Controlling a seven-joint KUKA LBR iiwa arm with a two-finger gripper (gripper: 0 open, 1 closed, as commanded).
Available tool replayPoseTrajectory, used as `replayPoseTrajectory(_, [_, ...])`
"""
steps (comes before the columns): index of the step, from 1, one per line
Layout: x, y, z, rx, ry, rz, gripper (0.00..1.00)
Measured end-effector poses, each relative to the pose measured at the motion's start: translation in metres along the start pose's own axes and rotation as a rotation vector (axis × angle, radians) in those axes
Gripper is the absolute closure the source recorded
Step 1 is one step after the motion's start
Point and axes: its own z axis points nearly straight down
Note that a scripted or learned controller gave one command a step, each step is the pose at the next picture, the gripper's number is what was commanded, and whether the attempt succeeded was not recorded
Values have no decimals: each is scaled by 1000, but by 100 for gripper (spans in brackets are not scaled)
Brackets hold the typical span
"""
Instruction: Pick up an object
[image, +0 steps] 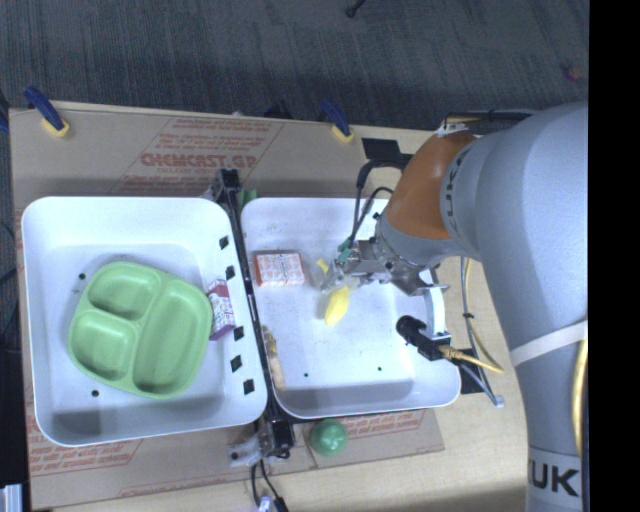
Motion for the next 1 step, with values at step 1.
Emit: replayPoseTrajectory(1, [70,-72,-90,-2,-1,-1,100])
